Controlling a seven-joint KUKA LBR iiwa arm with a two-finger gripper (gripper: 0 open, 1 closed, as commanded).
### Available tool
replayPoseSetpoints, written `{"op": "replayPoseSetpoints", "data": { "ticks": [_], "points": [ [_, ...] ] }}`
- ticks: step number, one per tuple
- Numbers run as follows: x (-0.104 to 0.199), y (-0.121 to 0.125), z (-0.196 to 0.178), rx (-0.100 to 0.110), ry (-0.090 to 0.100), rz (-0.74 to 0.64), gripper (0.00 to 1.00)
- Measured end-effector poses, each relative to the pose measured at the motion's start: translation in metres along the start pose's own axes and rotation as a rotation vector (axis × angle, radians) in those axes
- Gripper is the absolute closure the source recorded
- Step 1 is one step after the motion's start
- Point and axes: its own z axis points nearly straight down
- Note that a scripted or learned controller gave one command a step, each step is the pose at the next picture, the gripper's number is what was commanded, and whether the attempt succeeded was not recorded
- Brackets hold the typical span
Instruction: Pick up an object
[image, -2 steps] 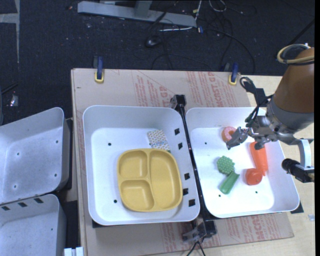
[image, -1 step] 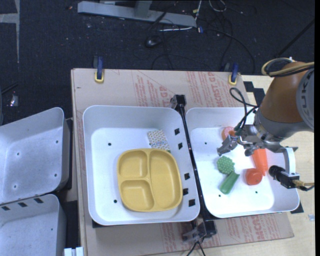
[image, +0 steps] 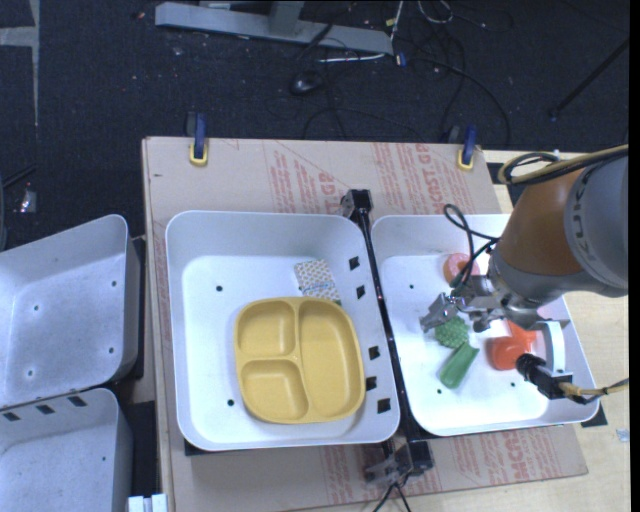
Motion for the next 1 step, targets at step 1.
{"op": "replayPoseSetpoints", "data": {
  "ticks": [1],
  "points": [
    [0.0006,-0.0002,0.0126,-0.004,0.0,0.0,0.0]
  ]
}}
